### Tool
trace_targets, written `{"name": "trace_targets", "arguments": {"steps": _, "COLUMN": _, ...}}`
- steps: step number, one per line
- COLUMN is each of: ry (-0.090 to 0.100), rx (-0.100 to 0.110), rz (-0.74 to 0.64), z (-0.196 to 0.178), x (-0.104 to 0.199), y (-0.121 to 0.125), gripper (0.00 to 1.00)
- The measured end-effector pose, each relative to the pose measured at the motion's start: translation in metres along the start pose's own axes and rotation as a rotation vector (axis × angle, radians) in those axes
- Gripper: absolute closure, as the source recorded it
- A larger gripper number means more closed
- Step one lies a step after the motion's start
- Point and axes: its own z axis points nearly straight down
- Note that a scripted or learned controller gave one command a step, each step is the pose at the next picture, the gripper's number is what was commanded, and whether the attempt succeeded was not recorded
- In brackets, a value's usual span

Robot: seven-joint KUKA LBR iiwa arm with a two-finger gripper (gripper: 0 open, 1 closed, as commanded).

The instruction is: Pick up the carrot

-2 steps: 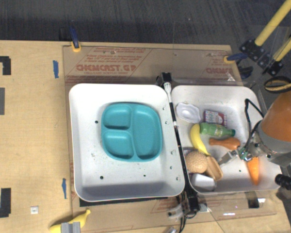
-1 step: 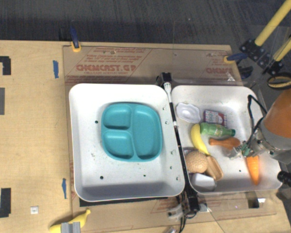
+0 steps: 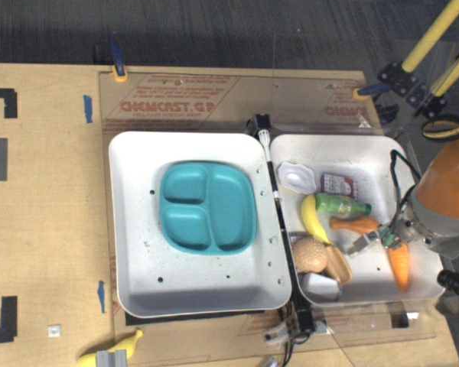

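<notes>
While the tool (image 3: 382, 238) hovered by the carrot (image 3: 398, 266), grip state unclear, carrot judged light, stiff, smooth; grasp mid-body.

Two white bins sit side by side on a brown bench (image 3: 46, 228). The left bin (image 3: 130, 205) has a blue-green plate (image 3: 209, 207) with three parts in it. The right bin (image 3: 375, 155) is full of toy food. A yellow banana (image 3: 313, 219) lies near its middle, next to a green bottle (image 3: 341, 204). A bread roll (image 3: 310, 255) sits at the near left. An orange carrot (image 3: 398, 266) lies at the near right, pointing down. Another orange piece (image 3: 355, 225) lies just right of the banana. The grey arm (image 3: 442, 197) with its orange band comes in from the right. Its gripper (image 3: 384, 235) is low in the right bin, just above the carrot's green top.
</notes>
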Motion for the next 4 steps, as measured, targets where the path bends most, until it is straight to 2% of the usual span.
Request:
{"name": "trace_targets", "arguments": {"steps": 1, "ry": 0.008, "rx": 0.01, "rz": 0.085, "z": 0.011, "x": 0.01, "y": 0.0, "gripper": 0.0}}
{"name": "trace_targets", "arguments": {"steps": 2, "ry": -0.003, "rx": 0.0, "rz": 0.088, "z": -0.001, "x": 0.007, "y": 0.002, "gripper": 1.0}}
{"name": "trace_targets", "arguments": {"steps": 3, "ry": -0.002, "rx": 0.001, "rz": 0.088, "z": 0.0, "x": 0.008, "y": 0.002, "gripper": 0.0}}
{"name": "trace_targets", "arguments": {"steps": 4, "ry": 0.016, "rx": 0.01, "rz": -0.134, "z": 0.011, "x": 0.004, "y": -0.003, "gripper": 0.0}}
